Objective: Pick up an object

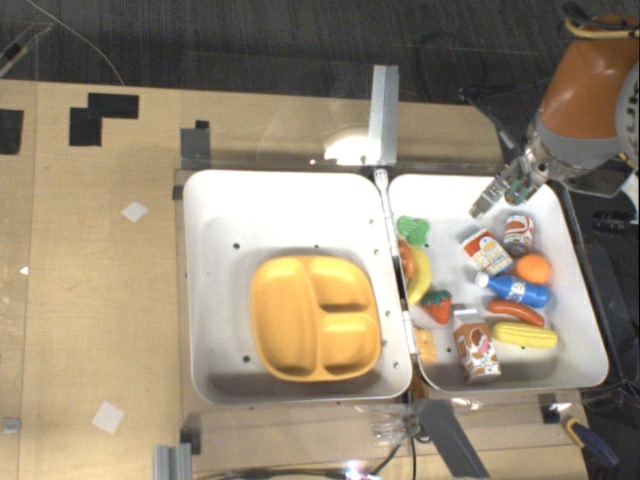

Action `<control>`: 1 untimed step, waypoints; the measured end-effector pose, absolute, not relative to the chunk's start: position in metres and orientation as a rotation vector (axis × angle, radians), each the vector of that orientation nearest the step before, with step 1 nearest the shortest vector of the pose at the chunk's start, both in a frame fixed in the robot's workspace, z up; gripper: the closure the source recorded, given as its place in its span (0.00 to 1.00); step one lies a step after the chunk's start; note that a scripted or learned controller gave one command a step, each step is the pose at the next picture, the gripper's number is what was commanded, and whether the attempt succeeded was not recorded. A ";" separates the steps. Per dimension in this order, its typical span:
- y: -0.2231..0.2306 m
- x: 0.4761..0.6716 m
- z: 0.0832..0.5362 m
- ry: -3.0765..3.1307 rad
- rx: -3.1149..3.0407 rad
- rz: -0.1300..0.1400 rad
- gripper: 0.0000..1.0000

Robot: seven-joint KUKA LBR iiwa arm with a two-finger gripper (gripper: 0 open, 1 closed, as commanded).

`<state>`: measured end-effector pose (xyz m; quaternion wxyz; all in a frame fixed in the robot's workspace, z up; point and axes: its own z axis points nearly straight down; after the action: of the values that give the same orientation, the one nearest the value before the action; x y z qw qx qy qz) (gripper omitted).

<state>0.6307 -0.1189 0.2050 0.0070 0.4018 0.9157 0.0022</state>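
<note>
Up near the back of the right bin, the gripper hung over bare white floor. Nothing was in it, and I could not tell how wide it was. The toy foods, like the banana, lay unpicked.

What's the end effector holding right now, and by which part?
Nothing. The end effector hangs over the far edge of the right shallow white bin, above the toy food, with no object between its fingers.
</note>
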 end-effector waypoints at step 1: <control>-0.123 0.637 0.250 2.994 0.911 0.003 1.00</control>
<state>0.6373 -0.1231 0.2502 0.0059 0.2909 0.9567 0.0008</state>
